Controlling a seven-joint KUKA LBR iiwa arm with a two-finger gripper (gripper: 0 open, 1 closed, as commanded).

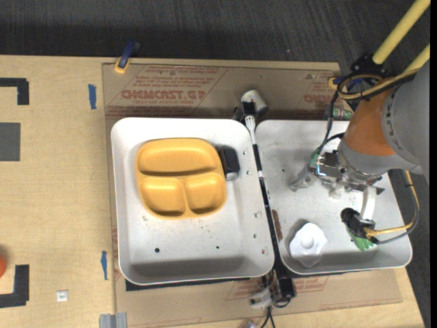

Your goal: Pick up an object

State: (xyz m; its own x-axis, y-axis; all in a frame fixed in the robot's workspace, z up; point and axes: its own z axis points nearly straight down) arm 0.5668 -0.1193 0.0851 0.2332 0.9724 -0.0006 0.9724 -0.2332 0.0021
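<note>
A tan tabletop [54, 203] carries a printed cardboard sheet [171, 87] beneath two white bins. Blue tape strips [91, 96] mark its left part (one with a yellow clip [125, 58] at the far edge).

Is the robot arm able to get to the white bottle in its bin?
Probably yes. The white bottle stands alone in the right bin, near the end effector, with nothing lying between them.

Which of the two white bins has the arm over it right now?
The right bin, the one holding the small white bottle. The arm hangs over its upper part, while the left bin holds the yellow divided tray.
</note>
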